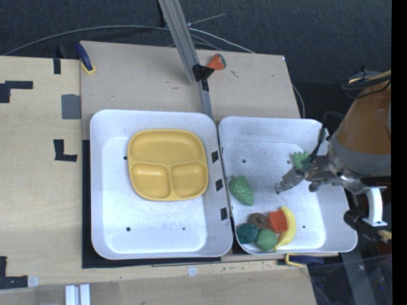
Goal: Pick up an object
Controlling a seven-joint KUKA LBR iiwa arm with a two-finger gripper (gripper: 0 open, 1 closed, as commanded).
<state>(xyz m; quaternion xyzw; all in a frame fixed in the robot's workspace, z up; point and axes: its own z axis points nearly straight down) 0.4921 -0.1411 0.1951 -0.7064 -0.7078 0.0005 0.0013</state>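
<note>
Down at the near edge of the right white bin (318, 237) there's a little heap of toy food: a yellow plastic banana (289, 226), a red-orange chunk (278, 220), a round green piece (268, 239), a dark teal knobbly one (247, 234) and a brown ring-shaped thing (257, 220), all touching or nearly so. A bit further up on the bin's left side, a bumpy green toy vegetable (241, 190) sits on its own.

The left white bin (108, 234) just has a yellow plastic divided plate (168, 164), three compartments, lying flat.

The grey arm with the orange band (365, 129) comes in from the right, wrist tilted over the right bin. Its gripper (294, 173) is low near the bin's middle-right, with a small green leafy object (300, 161) right by it. Honestly can't tell if the fingers are clamped or spread.
</note>
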